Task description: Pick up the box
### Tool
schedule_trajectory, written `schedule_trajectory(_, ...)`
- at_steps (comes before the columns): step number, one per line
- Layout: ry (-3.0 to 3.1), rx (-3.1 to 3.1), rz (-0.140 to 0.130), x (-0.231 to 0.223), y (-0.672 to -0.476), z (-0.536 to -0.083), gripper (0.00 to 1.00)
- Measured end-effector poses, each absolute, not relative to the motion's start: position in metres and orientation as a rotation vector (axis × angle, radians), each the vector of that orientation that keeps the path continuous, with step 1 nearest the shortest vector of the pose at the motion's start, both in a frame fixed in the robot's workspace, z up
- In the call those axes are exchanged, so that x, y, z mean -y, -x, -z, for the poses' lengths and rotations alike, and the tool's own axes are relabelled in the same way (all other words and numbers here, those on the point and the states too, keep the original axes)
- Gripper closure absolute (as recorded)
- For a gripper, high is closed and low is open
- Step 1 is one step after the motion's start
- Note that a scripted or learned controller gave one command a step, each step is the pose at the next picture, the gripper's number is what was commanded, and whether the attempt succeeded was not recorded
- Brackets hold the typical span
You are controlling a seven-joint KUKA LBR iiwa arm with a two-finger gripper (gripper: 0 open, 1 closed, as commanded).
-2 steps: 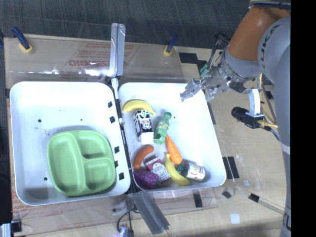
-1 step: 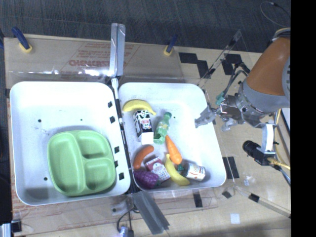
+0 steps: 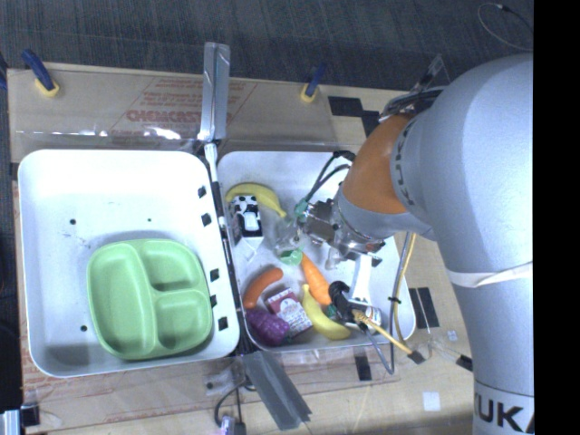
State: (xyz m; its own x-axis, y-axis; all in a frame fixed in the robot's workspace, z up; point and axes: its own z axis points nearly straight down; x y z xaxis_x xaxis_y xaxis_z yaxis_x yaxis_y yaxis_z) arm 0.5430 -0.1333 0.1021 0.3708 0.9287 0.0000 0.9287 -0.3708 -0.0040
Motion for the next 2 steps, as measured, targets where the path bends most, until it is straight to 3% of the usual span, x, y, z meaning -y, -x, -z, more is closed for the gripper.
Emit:
schedule_trajectory(1,2.596,1.765,-0.003,0.102,-0.636,-0.091,0.0)
schedule_trajectory(2,2.543,1.842,-0.001,0.182,-0.597,-0.182,0.0)
